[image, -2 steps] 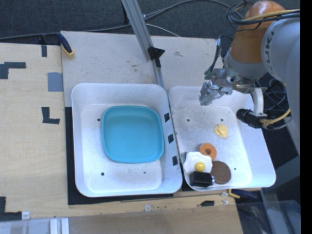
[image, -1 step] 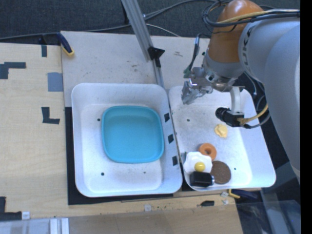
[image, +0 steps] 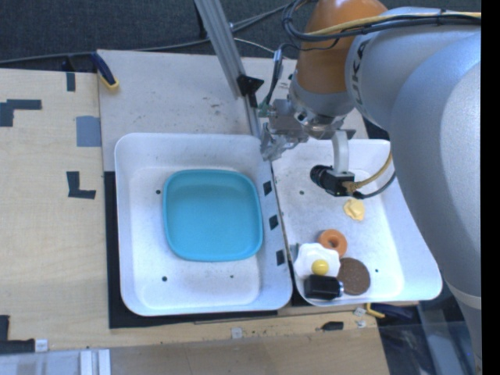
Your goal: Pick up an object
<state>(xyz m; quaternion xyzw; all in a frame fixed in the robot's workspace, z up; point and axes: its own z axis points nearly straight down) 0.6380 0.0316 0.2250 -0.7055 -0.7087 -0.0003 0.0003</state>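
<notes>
Two white bins are sitting side by side on a pale wooden bench over dark carpet — the left bin [image: 141, 209] is carrying a blue plate [image: 211, 213], and the right bin [image: 391, 233] is holding the small objects. The gripper [image: 275, 141] is hanging over the right bin's far left corner with nothing visibly between its fingers; whether it is released or clenched is unclear. A yellow piece [image: 355, 208], an orange ring [image: 333, 241], a toy fried egg [image: 317, 261], a brown disc [image: 354, 276] and a black block [image: 322, 287] are lying toward the near end — well apart from it.

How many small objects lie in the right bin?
5, maybe more under the arm: a yellow piece, an orange ring, a fried egg toy, a brown disc, a black block.
</notes>
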